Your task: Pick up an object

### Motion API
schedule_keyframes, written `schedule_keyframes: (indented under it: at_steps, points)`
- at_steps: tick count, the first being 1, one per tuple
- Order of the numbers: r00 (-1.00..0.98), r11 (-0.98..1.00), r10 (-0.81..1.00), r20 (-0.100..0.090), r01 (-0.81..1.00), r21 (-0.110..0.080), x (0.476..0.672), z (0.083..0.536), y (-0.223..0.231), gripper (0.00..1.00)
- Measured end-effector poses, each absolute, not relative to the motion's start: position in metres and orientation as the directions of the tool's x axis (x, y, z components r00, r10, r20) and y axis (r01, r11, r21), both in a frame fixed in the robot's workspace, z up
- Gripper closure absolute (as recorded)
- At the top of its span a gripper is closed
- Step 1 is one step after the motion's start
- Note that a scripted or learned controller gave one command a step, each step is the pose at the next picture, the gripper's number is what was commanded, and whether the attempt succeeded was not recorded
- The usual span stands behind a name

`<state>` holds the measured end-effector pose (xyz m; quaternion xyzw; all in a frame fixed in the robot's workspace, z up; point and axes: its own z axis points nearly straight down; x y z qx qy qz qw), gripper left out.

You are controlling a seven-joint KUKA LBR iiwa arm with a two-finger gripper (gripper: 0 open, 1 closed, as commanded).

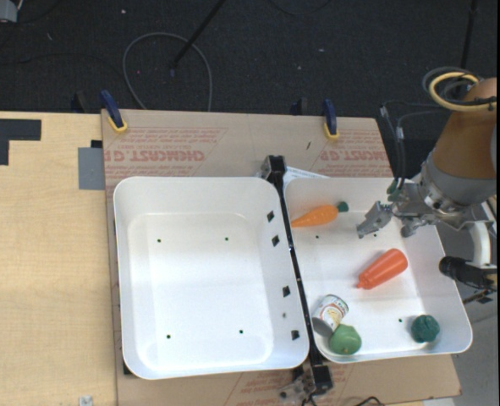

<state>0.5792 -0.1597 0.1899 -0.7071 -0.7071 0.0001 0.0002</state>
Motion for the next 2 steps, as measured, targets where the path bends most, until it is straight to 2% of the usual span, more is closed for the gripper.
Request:
schedule_keyframes:
  at_steps: [1, 2]
  points:
    - [0.001, -0.001, 1.000, 0.001, 1.000, -0.005, 0.579, 0.083, -0.189, 0.00]
    - [-0.001, 0.001, 1.000, 0.001, 1.000, -0.001, 0.546, 0.087, -0.156, 0.00]
